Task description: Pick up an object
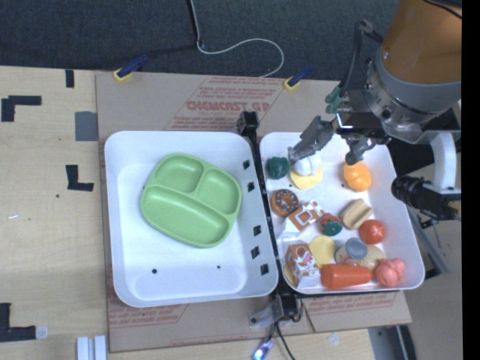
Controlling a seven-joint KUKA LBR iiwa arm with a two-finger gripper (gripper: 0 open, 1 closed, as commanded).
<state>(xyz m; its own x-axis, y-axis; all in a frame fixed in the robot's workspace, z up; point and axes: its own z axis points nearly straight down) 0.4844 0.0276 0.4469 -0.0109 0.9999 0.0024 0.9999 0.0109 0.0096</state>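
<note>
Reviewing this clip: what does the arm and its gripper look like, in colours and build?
The arm is thick and rounded, with a broad orange band above a grey wrist section. Below it sits a dark metal gripper with two slim grey fingers, small green-teal fittings near its mount, and dark cabling running alongside it.
</note>
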